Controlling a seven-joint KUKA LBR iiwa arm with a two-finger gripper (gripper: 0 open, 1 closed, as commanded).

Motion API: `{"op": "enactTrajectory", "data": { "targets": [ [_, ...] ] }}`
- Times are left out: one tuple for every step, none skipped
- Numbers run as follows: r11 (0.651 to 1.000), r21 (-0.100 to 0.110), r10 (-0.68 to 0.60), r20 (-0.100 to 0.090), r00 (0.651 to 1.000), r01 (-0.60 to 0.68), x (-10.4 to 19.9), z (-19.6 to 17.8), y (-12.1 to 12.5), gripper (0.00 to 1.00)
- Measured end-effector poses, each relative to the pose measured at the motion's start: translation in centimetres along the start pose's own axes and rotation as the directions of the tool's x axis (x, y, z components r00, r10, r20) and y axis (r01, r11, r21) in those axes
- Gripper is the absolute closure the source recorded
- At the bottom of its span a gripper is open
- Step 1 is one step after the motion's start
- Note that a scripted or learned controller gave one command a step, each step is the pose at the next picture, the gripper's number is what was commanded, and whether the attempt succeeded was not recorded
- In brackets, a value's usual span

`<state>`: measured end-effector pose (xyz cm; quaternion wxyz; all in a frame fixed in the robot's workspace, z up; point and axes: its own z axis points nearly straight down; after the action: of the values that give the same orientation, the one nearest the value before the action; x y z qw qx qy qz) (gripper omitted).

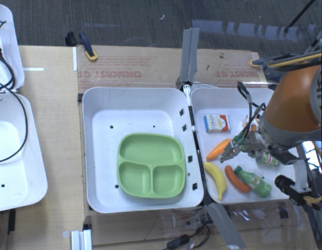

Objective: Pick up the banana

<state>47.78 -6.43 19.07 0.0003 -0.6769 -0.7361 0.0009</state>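
Observation:
The yellow banana (215, 177) lies in the right bin (231, 99), near its front left corner, curving toward the front rim. My gripper (231, 152) hangs low over the middle of that bin, a little behind and to the right of the banana. It is right next to an orange carrot (218, 149), and nothing of the banana is in it. The grey arm with its orange band (294, 105) covers the bin's right side.
A red-orange sausage (237, 179) and a green bottle (253, 182) lie just right of the banana. A small white and blue box (217, 122) sits further back. The left bin (96, 139) holds a green divided plate (150, 165).

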Motion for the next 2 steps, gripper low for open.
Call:
{"op": "enactTrajectory", "data": {
  "targets": [
    [1.000, 0.001, 0.017, 0.000, 1.000, -0.017, 8.9, 0.0, 0.7, 0.00],
    [1.000, 0.001, 0.007, 0.001, 1.000, -0.007, -0.4, 0.0, -0.1, 0.00]
  ]
}}
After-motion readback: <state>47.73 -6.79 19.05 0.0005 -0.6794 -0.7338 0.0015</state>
